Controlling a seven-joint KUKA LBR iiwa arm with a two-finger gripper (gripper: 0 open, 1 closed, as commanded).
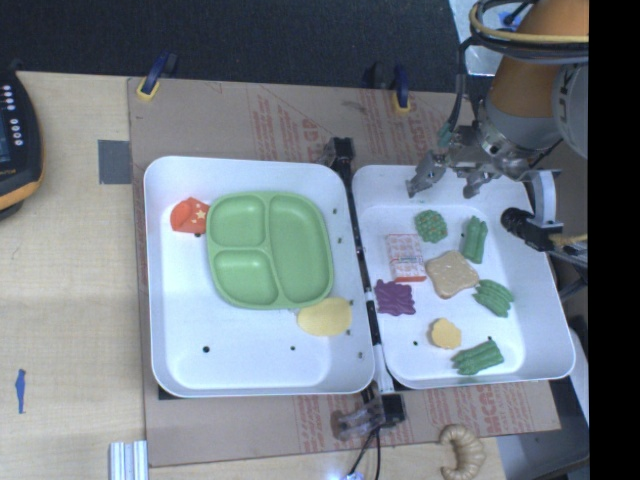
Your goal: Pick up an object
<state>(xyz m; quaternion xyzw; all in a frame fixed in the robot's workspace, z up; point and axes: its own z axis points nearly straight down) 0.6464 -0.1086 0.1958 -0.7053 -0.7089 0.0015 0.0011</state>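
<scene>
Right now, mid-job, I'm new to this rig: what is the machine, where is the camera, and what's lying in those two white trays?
One fixed camera looks down at a slant. The arm, grey and orange, reaches in from the right; its end effector hangs over the right bin's far edge, with nothing seen between its fingers. That bin holds toy food: green pieces, toast, a purple piece, a packet. The left bin holds a green plate, a red piece and a yellow piece.

The bench (70,298) bears a cardboard sheet (250,118), with two white bins (180,358) side by side on it.
</scene>
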